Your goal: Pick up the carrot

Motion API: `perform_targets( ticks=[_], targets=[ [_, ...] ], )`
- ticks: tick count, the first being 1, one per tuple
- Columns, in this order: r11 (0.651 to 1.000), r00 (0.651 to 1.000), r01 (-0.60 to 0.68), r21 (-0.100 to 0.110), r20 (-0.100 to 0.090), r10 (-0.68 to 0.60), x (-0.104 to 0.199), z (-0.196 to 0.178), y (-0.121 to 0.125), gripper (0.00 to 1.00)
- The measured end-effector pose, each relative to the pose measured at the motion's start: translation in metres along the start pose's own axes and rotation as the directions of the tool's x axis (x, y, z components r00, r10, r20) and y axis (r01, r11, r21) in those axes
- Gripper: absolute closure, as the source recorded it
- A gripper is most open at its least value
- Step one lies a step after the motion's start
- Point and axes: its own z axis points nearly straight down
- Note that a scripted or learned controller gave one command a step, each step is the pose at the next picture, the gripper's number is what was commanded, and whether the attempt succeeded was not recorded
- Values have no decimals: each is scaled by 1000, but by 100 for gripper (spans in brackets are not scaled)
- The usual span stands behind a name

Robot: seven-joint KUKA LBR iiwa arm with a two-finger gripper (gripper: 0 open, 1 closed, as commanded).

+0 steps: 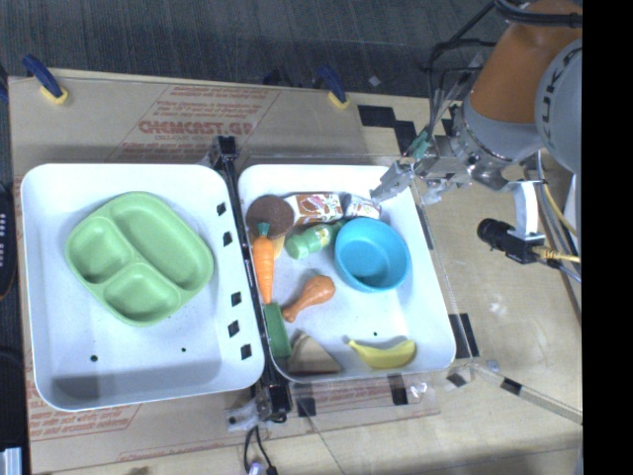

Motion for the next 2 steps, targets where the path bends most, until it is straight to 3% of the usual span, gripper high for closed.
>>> perform_targets(
  ticks=[1, 2],
  targets=[
    [999, 999, -36, 12, -4, 36, 1, 129, -37, 0],
    [999, 1000, -13, -29, 7, 14, 53, 166, -76, 0]
  ],
)
